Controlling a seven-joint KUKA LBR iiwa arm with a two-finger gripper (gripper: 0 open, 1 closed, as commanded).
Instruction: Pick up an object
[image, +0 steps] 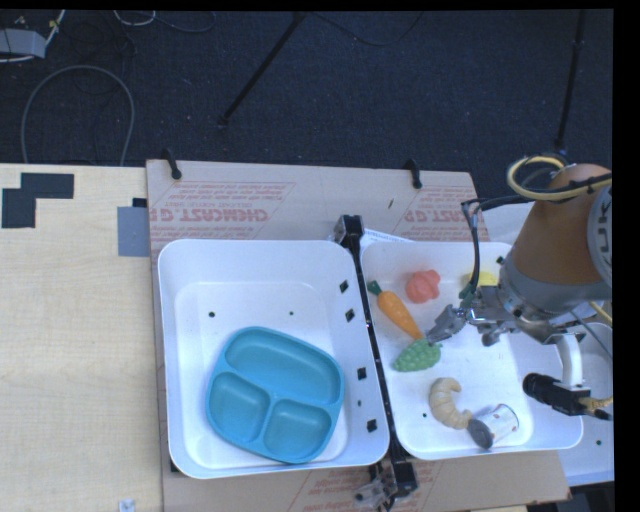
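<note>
**Toys lie loose, nothing lifted yet**

Toys in the right bin (540, 436) are the candidates: a carrot (395, 310), a pink piece (423, 285), a green leafy piece (416, 355), a tan curved piece (447, 402) and a small can (496, 422) on its side, with a bit of yellow (486, 280) partly behind the arm. All rest on the bin floor. The pincer (443, 325) hangs low between the carrot and the green piece, close to the green one; whether its tips are spread or pressed together I cannot tell, and nothing visibly sits between them. By my reading the pick is not made; closing on a toy and lifting remain.

The left bin (180, 275) holds a blue divided tray (275, 393). Both bins sit on printed cardboard (250, 205) over a pale wooden surface (70, 340). Beyond lies dark carpet (330, 90) with cables and a stand leg.
</note>
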